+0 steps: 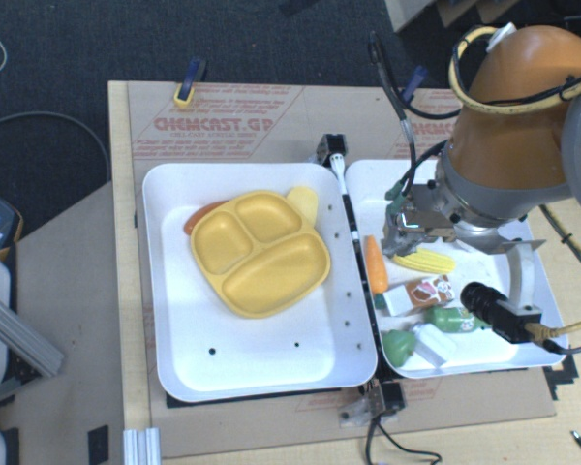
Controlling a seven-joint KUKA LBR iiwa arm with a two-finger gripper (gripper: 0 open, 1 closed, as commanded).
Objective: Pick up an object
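**Arm lowered over the right bin, above the toy corn**

Two shallow white bins are seen side by side on a surface (126, 260) covered with brown printed cardboard. In the left bin (174, 347) a yellow divided plate (259, 252) is laid, with three compartments facing up. A pale yellow piece (303, 201) is tucked against the plate's upper right edge, and a red-orange piece (196, 219) is partly hidden under its upper left edge.

The right bin (368, 177) is largely covered by the arm (518, 114), whose orange band and grey wrist are seen from above. The hand (412, 226) is held low in the upper middle of this bin, just above a toy corn cob (424, 260). Whether the hand is open or closed cannot be told, and nothing is seen gripped in it.

An orange carrot (375, 264) is laid along the bin's left wall, close to the divider between the bins. Below the corn, a small packet with a printed picture (428, 290) is seen, and beneath it a green piece (453, 320) and a green leafy piece (399, 345) near the bin's lower left corner. A black cylindrical part (494, 310) with a cable is seen over the bin's lower right area.

A yellow clamp (185, 93) is fixed at the cardboard's upper left edge.
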